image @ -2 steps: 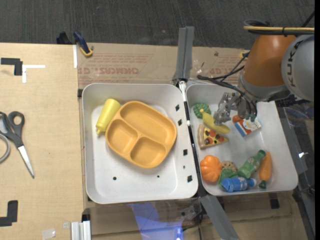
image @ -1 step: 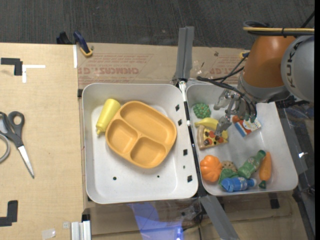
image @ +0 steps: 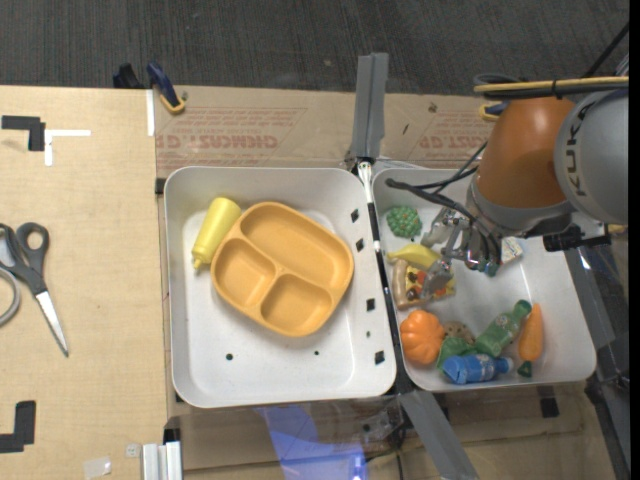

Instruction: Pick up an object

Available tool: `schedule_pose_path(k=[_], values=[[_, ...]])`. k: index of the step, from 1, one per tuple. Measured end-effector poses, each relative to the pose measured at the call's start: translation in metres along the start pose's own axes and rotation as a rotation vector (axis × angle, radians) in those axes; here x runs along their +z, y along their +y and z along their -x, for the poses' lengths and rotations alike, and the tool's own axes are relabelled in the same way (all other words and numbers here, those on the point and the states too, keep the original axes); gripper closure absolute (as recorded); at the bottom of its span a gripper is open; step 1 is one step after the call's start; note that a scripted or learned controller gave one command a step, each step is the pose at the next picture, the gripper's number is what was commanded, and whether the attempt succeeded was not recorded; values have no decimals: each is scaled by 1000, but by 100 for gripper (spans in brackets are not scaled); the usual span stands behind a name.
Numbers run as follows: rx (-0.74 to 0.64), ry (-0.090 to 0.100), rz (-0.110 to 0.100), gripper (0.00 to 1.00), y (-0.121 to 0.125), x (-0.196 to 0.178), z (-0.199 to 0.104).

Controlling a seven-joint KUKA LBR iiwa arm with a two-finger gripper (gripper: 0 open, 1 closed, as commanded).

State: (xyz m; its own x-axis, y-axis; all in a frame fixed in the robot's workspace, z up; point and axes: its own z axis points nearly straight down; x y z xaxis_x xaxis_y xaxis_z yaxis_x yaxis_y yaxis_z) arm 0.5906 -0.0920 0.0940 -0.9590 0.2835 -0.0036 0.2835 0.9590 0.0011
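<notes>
Over the right shallow white bin (image: 570, 298), the end effector (image: 462, 248) hangs near crowded toys; whether it is spread I cannot tell. Left white bin (image: 200, 368) holds an orange divided plastic plate (image: 283, 267) with bare floor around it.

The arm (image: 590, 158) reaches in from the bench's right edge, near the far right corner. Its grey upper link lies at the right side of the view, and the orange band (image: 525, 153) bulges just left of it. Below the band the wrist points down and to the left, ending in the gripper (image: 462, 250), a cluster of dark and metallic parts with cables running along it.
</notes>
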Motion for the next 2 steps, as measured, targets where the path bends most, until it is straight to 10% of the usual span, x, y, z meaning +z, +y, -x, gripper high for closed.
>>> schedule_pose_path(k=[1,2], values=[[-2,-4,0,100,0,-11,2],[74,-1,0,100,59,-99,19]])
